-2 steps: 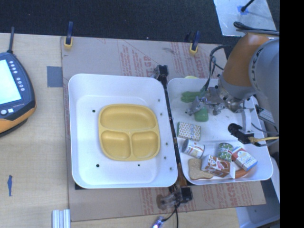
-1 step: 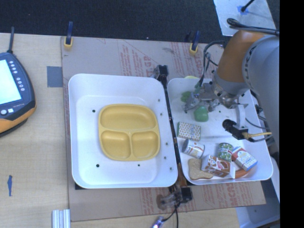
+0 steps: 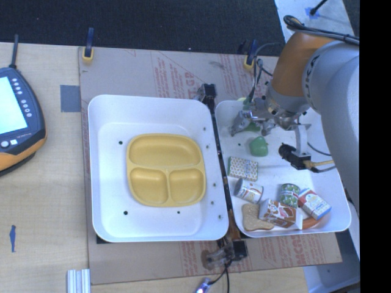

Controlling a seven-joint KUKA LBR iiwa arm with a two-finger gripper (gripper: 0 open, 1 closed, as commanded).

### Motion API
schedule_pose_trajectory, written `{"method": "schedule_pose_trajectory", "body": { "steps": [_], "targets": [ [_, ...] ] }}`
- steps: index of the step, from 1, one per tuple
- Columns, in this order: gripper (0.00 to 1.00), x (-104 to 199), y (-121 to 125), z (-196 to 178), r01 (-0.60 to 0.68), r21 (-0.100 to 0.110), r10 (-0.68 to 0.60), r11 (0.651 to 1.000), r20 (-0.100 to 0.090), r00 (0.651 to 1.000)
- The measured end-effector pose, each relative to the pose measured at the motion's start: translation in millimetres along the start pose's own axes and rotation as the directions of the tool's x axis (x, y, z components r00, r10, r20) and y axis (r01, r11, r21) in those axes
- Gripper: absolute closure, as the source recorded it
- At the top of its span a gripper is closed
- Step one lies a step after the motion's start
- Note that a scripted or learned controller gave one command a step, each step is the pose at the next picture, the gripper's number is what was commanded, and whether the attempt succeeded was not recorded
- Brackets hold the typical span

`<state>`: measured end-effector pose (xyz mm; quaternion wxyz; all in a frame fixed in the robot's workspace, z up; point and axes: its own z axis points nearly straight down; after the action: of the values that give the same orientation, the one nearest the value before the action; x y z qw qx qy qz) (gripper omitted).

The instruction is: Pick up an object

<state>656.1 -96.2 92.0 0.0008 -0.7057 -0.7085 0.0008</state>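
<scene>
You are looking down on a desk (image 3: pixel 55 212) covered with cardboard, carrying two white bins. Your grey arm (image 3: pixel 333 78) with its orange band reaches in from the right, over the far end of the right bin (image 3: pixel 342 221). The left bin (image 3: pixel 107 163), well to the left of your end effector (image 3: pixel 259 122), holds a yellow divided tray (image 3: pixel 165 168). Your end effector hangs low over the right bin; whether its fingers are spread or closed you cannot tell, and nothing is visibly between them. Just below it lies a small green object (image 3: pixel 259 146). Farther below it are a patterned box (image 3: pixel 242 167), a small can (image 3: pixel 249 192), a toast slice (image 3: pixel 253 218) and several small cartons (image 3: pixel 313 204).
</scene>
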Motion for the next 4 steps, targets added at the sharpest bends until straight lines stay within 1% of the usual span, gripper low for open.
{"method": "schedule_pose_trajectory", "body": {
  "steps": [1,2,3,4],
  "targets": [
    [0.00,-30,-36,0,-0.001,0.003,0.001,1.000,0.001,1.000],
    [0.00,4,-22,0,0.002,0.001,-0.002,1.000,0.002,1.000],
    [0.00,1,0,0,0.001,0.000,-0.001,1.000,0.000,1.000],
    [0.00,-24,-42,1,0.000,0.003,0.000,1.000,0.001,1.000]
  ]
}}
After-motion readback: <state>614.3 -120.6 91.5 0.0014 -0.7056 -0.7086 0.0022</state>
